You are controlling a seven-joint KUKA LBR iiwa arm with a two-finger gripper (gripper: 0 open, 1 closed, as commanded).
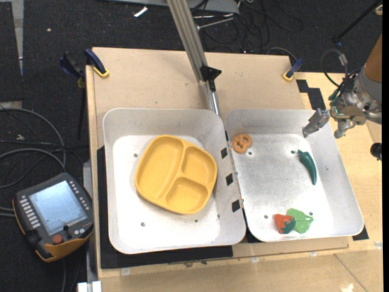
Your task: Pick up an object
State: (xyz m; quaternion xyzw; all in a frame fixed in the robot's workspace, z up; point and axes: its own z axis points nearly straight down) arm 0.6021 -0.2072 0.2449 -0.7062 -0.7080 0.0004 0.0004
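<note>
Nothing lifted yet, by the look of things. Gripper (326,124) poised over the far right corner of the right bin (267,123), fingers spread apart with nothing between them. Green pepper (307,165) lying flat near the right wall of that bin, just below the gripper and apart from it. Pretzel (242,143) close to the bin's left wall, toward the far side. Red and green toy (293,221) near the front edge. Yellow divided plate (177,174) resting in the middle of the left bin (121,132), well apart from the gripper. Still to do, judging from this: choosing a piece, descending, closing on it and raising it clear. Pepper probably the nearest candidate.
</note>
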